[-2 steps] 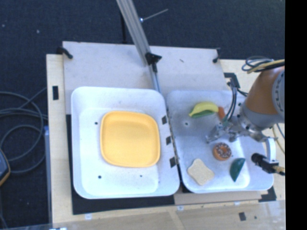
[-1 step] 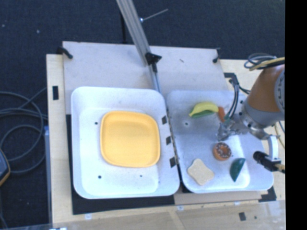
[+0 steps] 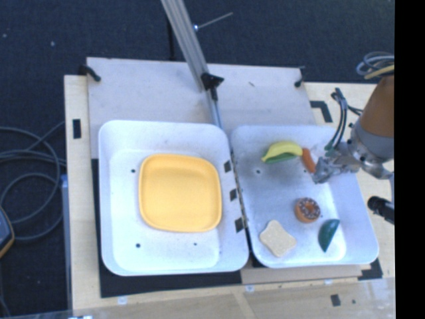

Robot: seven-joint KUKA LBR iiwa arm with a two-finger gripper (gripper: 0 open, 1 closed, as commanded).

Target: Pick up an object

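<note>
The right bin (image 3: 255, 238) holds a yellow banana (image 3: 280, 151), an orange carrot-like piece (image 3: 307, 159), a brown doughnut (image 3: 307, 210), a slice of toast (image 3: 277, 238) and a dark green leaf-shaped piece (image 3: 327, 234). My gripper (image 3: 321, 173) is low over the right bin's upper right part, just right of the carrot piece and touching or nearly touching it. Nothing shows between its fingers.
The left bin (image 3: 116, 178) holds a square yellow plate (image 3: 179, 192). A slanted metal pole (image 3: 188, 35) rises from the divide between the bins at the back. Cables lie on the dark floor at left.
</note>
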